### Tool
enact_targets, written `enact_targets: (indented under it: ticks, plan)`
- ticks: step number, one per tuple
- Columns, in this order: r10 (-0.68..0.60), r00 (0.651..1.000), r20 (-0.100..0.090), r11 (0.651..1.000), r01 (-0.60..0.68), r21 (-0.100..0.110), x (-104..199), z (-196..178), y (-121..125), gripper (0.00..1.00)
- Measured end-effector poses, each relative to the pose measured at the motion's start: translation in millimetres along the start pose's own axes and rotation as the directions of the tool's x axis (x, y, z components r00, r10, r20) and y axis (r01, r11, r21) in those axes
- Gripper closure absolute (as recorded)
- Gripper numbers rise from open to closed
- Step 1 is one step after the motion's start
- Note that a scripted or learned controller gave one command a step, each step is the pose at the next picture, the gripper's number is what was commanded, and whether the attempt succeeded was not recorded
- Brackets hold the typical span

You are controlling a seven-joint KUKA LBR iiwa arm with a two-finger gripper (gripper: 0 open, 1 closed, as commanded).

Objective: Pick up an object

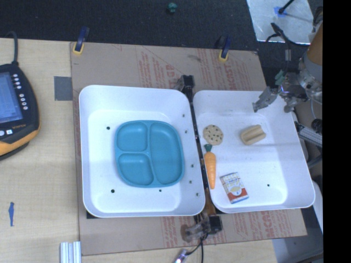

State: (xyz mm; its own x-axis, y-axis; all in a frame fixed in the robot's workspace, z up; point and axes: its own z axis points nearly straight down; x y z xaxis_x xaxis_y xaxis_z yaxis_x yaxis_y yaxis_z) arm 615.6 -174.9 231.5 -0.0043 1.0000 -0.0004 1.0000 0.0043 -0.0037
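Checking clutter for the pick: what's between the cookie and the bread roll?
Camera view: bare white bin floor between the cookie and the bread roll. The carrot lies below the cookie, outside that stretch.

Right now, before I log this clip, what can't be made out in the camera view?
- Arm: cut off by the right edge; just the gripper and wrist reach over the right bin.
- Small carton: its printed label is too small to read.
- Handheld controller: cropped by the left edge, screen illegible.
- Small green thing on the dark floor: too tiny to identify.
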Motion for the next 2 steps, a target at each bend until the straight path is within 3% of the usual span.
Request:
enact_targets:
  ticks: [1,2]
  plan:
    - [-0.002,1.0,0.0,1.0,0.002,0.003,-8,117,17,0.0]
    - [0.001,1.0,0.003,1.0,0.0,-0.004,10,138,-7,0.0]
